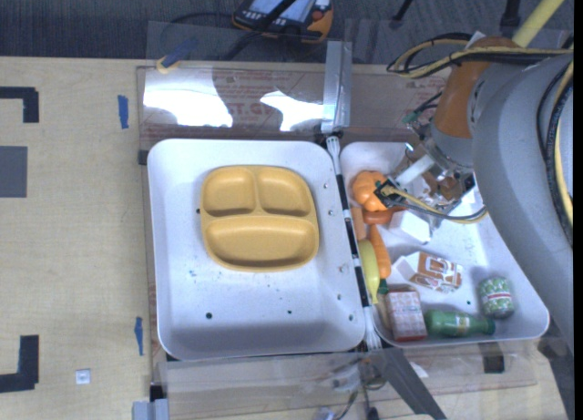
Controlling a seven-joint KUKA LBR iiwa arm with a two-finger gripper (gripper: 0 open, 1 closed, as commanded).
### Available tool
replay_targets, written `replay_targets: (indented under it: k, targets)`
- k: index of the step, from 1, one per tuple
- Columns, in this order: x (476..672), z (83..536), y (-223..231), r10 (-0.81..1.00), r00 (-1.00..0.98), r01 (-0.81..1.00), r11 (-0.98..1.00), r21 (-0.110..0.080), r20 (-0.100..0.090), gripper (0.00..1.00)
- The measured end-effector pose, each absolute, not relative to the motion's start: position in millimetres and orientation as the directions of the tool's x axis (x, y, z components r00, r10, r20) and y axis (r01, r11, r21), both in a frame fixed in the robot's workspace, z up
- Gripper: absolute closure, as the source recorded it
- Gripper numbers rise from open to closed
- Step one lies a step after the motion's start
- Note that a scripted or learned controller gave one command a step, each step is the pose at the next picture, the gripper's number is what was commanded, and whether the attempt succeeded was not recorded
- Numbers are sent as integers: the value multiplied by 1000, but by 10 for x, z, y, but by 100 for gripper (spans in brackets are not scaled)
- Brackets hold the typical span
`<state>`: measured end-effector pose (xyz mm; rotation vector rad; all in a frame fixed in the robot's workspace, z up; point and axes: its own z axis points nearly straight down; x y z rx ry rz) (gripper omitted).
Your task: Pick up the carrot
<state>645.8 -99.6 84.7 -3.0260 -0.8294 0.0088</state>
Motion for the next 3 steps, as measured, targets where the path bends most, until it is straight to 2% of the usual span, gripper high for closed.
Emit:
replay_targets:
  k: [1, 2, 3]
  targets:
    - [6468, 956, -980, 515, 857, 515, -857, -4, -4, 100]
    - [6468, 955, -978, 515, 857, 515, -857, -4, -4, 0]
    - [6472, 1056, -972, 518, 855, 518, -855, -3, -5, 100]
